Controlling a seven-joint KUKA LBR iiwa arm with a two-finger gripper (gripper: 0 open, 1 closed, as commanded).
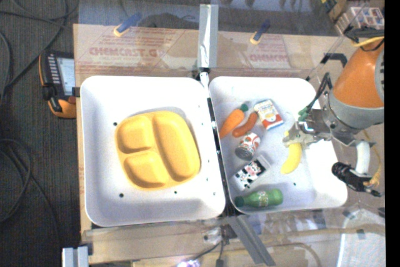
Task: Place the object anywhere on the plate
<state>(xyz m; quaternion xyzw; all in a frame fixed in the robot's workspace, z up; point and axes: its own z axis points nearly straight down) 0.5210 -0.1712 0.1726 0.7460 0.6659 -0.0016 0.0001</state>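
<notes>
The gripper (299, 132) sits over the banana (292, 156) near the right bin's (325, 194) right edge; its opening I cannot tell. The banana looks light, smooth; grasp mid-body.

The yellow plate (159, 149) looks like smooth, shiny plastic. Both white bins (100, 197) look like smooth, matt plastic. The green bottle (259, 199) is shiny, and the banana (291, 159) looks smooth.
</notes>
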